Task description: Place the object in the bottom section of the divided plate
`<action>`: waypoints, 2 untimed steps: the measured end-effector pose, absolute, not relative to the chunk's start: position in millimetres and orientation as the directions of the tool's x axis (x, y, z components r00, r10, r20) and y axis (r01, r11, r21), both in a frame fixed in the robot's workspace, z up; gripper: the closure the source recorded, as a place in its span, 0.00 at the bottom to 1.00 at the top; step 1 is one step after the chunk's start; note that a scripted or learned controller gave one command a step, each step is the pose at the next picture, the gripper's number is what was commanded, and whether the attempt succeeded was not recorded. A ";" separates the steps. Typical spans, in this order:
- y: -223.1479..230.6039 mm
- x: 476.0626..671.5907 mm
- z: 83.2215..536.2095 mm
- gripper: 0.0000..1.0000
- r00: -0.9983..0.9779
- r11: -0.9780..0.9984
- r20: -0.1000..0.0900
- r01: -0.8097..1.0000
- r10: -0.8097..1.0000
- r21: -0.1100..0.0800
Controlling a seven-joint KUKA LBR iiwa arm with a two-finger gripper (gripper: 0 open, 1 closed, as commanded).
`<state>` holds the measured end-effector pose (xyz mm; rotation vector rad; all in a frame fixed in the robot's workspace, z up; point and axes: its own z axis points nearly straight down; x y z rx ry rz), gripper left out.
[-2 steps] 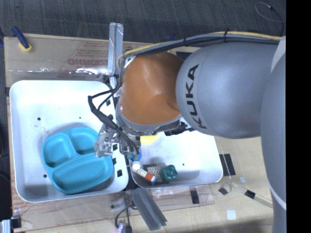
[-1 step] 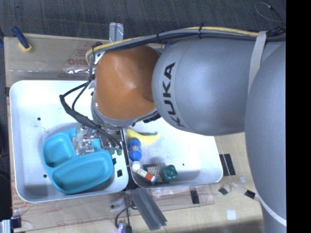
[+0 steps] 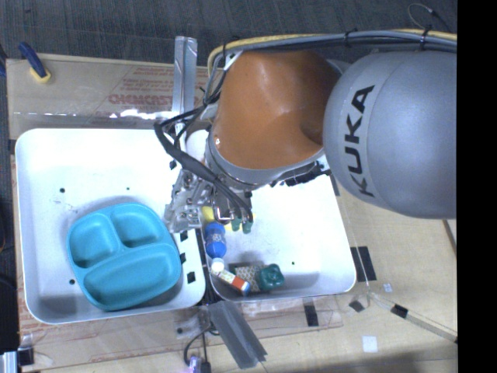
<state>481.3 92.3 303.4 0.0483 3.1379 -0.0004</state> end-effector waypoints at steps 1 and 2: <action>162.0 475.3 216.6 1.00 -1.000 1.000 0.002 0.009 0.009 -0.001; 117.6 477.0 254.8 1.00 -0.999 0.999 -0.002 0.051 0.051 0.000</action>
